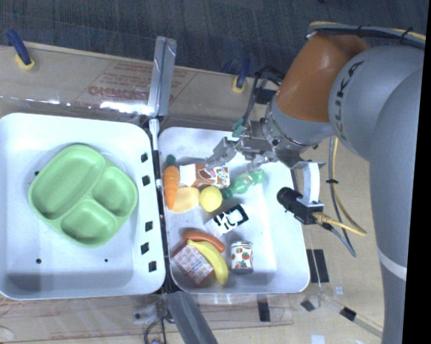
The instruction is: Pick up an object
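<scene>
My gripper [237, 157] hangs open over the back of the right bin [289, 273], with nothing between its fingers. Just below its fingertips lie a small printed carton [212, 176] and a green bottle [248, 181]. In front of those sit an orange carrot [170, 185], a yellow-orange fruit [187, 199], a yellow lemon [210, 198] and a black-and-white item [229, 217]. Nearer the bin's front are a red sausage-like piece [201, 237], a banana [217, 262], a brownish packet [190, 264] and a small can [241, 256].
The left bin [14, 270] holds a green divided plate [84, 193]. A ridge with black clips [150, 207] parts the two bins. The arm's orange band [316, 75] and grey body cover the right side; a black cable fitting [296, 203] hangs over the right bin.
</scene>
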Action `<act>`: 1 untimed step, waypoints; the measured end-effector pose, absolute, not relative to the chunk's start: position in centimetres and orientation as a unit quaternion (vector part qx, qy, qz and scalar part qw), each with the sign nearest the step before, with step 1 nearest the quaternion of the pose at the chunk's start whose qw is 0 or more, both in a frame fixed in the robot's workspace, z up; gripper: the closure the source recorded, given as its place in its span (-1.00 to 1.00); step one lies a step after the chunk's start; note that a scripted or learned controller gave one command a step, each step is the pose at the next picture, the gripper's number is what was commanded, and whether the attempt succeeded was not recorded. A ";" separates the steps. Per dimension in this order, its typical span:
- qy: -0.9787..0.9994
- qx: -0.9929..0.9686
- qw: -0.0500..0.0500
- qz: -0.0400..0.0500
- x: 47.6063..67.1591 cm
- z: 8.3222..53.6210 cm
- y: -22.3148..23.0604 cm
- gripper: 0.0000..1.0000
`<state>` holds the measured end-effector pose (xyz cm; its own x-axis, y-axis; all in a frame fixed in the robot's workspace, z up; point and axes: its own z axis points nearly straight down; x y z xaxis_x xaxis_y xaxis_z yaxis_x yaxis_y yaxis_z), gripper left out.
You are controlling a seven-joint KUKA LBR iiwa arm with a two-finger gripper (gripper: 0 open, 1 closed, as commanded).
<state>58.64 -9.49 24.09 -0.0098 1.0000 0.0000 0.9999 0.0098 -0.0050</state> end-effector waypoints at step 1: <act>-0.700 -0.714 0.000 0.001 58.4 9.0 -16.0 -1.00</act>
<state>58.41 -16.02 8.98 0.0192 0.9998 -0.0016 0.9998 -0.0192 -0.0024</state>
